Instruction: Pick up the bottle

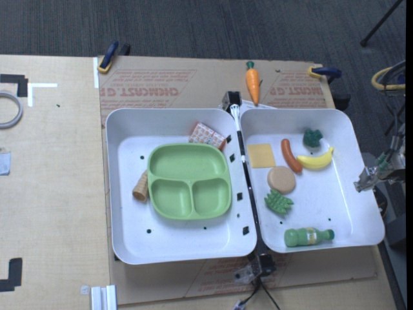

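My gripper [369,181] is parked off the right bin's [342,123] 3 o'clock rim, nothing between it and the toys; can't tell its state at this size. Bottle [309,236] lies flat at the bin's 6 o'clock near the front wall, probably rolled there. Long axis runs 9-to-3, cap toward 3.

Green bottle [308,236] with yellow label; green divided plate [190,181]; white bins [122,192]; yellow banana [315,160]; red sausage [291,155]; orange carrot [251,82] with green top; yellow cheese slice [261,155]; tan bun [282,179]; dark green broccoli [313,137]; light wood tabletop [51,192].
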Tool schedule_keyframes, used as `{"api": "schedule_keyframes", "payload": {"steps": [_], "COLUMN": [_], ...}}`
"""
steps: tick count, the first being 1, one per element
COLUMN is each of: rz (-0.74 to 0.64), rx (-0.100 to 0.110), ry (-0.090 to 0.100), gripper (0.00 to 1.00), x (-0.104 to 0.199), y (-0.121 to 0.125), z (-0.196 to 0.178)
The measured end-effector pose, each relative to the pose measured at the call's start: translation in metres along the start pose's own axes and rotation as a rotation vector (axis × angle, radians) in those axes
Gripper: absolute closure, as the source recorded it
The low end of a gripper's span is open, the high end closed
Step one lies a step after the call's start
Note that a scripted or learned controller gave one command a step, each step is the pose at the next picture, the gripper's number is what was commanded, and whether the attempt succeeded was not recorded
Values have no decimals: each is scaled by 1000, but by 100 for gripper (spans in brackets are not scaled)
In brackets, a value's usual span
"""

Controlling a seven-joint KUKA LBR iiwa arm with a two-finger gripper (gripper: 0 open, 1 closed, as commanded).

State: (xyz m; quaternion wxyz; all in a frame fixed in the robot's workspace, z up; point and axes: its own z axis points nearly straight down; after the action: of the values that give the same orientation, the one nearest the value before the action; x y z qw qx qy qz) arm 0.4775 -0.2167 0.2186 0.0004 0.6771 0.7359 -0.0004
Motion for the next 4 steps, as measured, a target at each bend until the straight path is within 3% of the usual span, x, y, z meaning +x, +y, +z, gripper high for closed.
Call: {"api": "schedule_keyframes", "payload": {"steps": [2, 3, 4], "rz": [0, 166, 1], "rx": [-2, 2, 2], "ry": [-3, 1, 1], "gripper": [100, 100, 100], "x": [-1, 71, 182], "y": [1, 6, 15], "z": [-19, -13, 25]}}
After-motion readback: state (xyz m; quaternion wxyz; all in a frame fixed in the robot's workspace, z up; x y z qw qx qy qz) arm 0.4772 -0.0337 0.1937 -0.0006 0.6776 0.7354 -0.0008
